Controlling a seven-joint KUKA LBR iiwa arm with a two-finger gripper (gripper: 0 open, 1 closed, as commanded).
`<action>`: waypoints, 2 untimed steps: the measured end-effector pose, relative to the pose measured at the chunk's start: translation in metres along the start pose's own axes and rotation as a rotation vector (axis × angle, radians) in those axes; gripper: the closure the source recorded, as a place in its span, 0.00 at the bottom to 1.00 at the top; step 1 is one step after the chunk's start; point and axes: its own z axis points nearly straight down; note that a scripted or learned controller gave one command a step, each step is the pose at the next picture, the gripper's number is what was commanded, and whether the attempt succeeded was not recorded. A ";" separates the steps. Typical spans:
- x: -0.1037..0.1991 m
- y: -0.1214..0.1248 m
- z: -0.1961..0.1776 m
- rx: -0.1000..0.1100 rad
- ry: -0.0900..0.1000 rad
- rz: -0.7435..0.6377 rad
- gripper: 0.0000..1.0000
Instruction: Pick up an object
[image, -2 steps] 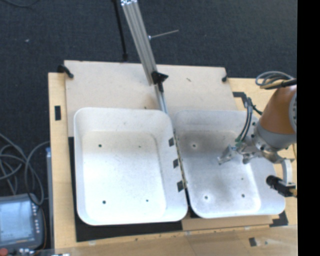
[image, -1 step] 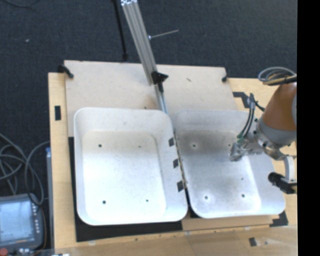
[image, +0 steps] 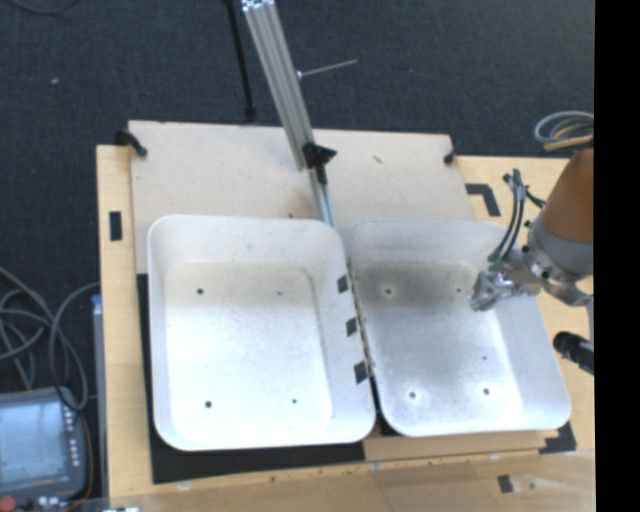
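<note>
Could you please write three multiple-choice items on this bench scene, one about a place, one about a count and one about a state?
1. Over which bin is the gripper?
A. the left bin
B. the right bin
C. neither, it is off the bench

2. How many shallow white bins sit on the bench?
A. one
B. two
C. three

3. How does the metal pole stand in the view?
A. slanted, running down to the gap between the bins
B. lying flat across the left bin
C. resting inside the right bin

Answers: 1 B, the gripper is above the right bin near its right side; 2 B, the left bin and the right bin lie side by side; 3 A, it slants from the top down to the bins' shared edge.
</note>
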 end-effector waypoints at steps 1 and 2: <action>-0.001 0.002 -0.054 -0.002 -0.001 -0.001 1.00; 0.056 0.027 -0.060 0.003 0.002 -0.006 1.00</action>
